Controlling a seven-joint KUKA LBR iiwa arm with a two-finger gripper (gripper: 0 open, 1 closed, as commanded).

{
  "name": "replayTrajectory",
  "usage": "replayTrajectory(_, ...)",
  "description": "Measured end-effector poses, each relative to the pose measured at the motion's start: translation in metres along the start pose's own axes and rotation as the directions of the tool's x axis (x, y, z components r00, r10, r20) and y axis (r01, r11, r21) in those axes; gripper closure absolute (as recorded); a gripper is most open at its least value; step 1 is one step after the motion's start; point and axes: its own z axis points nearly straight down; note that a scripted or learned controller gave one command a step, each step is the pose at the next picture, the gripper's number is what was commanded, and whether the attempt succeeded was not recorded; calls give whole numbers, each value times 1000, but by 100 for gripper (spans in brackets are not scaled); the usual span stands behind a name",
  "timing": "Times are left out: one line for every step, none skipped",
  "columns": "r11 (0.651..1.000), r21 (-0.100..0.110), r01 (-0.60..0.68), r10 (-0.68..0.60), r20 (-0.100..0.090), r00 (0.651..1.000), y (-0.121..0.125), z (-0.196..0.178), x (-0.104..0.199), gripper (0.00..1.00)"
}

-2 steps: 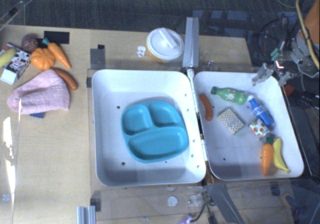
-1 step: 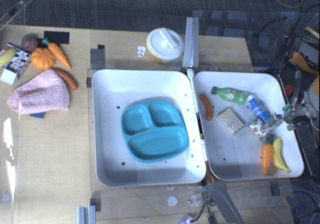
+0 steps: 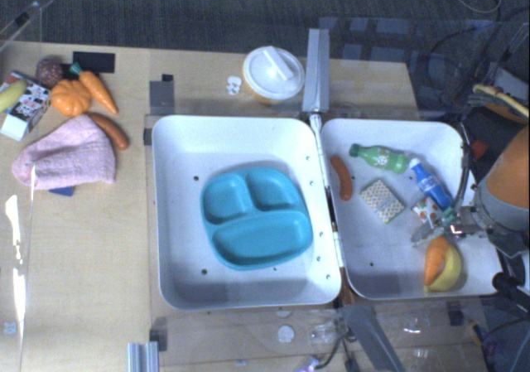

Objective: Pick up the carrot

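Hovering low at right bin's (image 3: pixel 356 283) right side: claw (image 3: pixel 437 229), open or closed cannot tell. Directly below, nearly touching: carrot (image 3: pixel 434 263), leaning against yellow fruit (image 3: pixel 450 272). Probably approach step. Next: descend, straddle carrot alone, close, lift. Farther left: blue bottle (image 3: pixel 431 185), sausage (image 3: pixel 341 177).

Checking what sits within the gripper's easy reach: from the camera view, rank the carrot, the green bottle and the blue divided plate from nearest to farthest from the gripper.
1. carrot, just below the gripper, right bin.
2. green bottle, top of the right bin.
3. blue divided plate, middle of the left bin.
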Motion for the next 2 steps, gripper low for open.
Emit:
replayTrajectory(1000, -4, 1, -1, 1, 1000, 2, -11, 0, 100)
replayTrajectory(991, 4, 136, -136, -2, 991, 5, -86, 86, 100)
